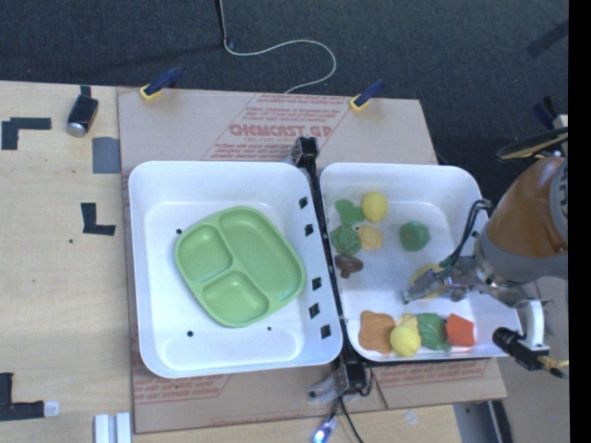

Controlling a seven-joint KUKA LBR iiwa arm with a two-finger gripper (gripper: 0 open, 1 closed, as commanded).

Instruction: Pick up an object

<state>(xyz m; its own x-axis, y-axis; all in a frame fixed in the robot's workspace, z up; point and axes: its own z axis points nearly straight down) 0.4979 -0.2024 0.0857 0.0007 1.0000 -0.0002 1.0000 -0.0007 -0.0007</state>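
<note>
The end effector (427,287) sits low in the right bin (434,175), but I cannot tell what state it is in. Toy foods lie near it: a yellow ball (374,206), a green ball (414,236) and an orange block (460,330). The front pile is crowded against the wall, so a grab there might slip. The middle has more room.

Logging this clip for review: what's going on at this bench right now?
The arm reaches in from the right, its gripper low over the right bin, among small toy foods: a yellow piece, a green piece, a red piece. Nothing is visibly held. The left bin holds a green divided tray.
</note>
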